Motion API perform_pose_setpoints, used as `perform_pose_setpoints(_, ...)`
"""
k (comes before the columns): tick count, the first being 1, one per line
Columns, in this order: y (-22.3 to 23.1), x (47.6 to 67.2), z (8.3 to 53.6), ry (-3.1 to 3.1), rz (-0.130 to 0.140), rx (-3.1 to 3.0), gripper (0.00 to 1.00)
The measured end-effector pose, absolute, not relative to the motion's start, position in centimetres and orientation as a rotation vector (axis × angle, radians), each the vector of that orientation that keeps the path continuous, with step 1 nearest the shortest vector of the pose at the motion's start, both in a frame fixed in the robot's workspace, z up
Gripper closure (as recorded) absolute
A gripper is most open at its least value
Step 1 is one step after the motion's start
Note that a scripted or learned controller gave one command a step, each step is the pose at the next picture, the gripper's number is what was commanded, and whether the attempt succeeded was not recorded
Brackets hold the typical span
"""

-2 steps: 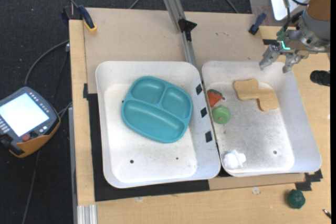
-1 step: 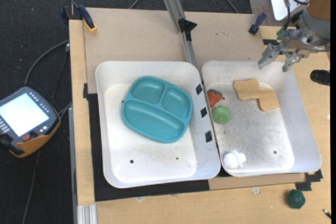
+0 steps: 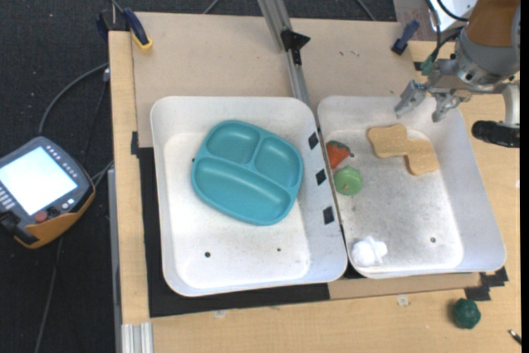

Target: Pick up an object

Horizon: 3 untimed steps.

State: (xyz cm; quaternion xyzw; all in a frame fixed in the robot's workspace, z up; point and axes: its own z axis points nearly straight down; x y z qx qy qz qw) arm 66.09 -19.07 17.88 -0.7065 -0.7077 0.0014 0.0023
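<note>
The likeliest thing to be picked is the tan block (image 3: 403,149), a flat, bent piece like two slabs joined in a step. It lies on the floor of the right bin (image 3: 463,256), in the bin's upper half. Its long axis runs from about ten o'clock to four o'clock, the upper-left slab higher in the view and the lower-right slab stepping down toward the bin's middle.

From the block, the jaws (image 3: 430,102) stand at roughly one o'clock, near but apart from it, over the bin's far rim. They are spread and hold nothing; the two fingers splay out left and right with open air between them. So the block lies toward seven o'clock from the jaws, and I judge the coming move to be a short reach that way and down, with the spread set across the block's narrow width, not along its length.

Further out, at about eight o'clock from the block, a red-orange piece (image 3: 338,153) and a green ball (image 3: 348,181) sit close together against the bin's left wall. A white lump (image 3: 369,250) rests near the bin's lower left corner. The left bin (image 3: 178,260) carries a teal divided plate (image 3: 246,171). A dark green ball (image 3: 465,312) sits on the counter (image 3: 215,54) outside the bins, at the lower right.
</note>
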Motion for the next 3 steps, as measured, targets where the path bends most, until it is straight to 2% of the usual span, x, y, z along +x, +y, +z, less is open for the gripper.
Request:
perform_pose_setpoints(1,-19.2,65.6,13.5,-2.218,0.005,-2.218,0.0)
perform_pose_setpoints(2,-19.2,65.9,10.3,-2.229,-0.007,-2.224,0.0)
perform_pose_setpoints(3,-19.2,65.9,11.2,-2.229,-0.004,-2.224,1.0)
